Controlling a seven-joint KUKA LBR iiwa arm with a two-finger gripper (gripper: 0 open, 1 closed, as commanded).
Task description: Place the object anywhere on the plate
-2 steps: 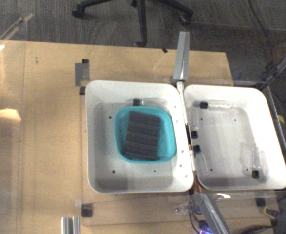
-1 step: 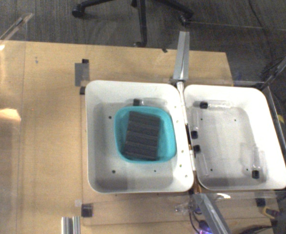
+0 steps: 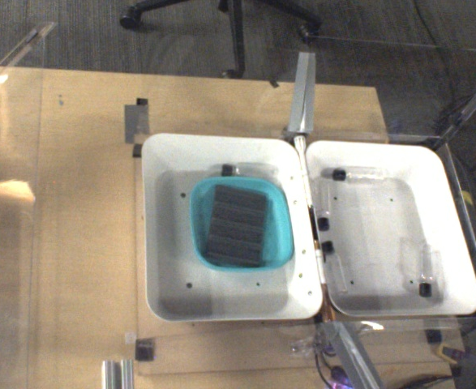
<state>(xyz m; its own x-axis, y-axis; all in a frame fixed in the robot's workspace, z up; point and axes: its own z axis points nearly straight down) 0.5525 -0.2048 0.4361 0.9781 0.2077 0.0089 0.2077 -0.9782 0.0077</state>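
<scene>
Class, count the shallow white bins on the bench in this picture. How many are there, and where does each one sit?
2. The left bin holds a teal plate with a dark ridged block on it. The right bin sits directly beside it, their inner edges meeting.

Bench (image 3: pixel 67 241): pale wood, smooth, faint sheen. Both bins (image 3: pixel 160 217) (image 3: pixel 448 217): white plastic, glossy. Plate (image 3: pixel 280 217): teal plastic, smooth. Object (image 3: pixel 238 225) on plate: dark grey, matt, ribbed surface. Floor (image 3: pixel 75 23): grey carpet, rough.
</scene>
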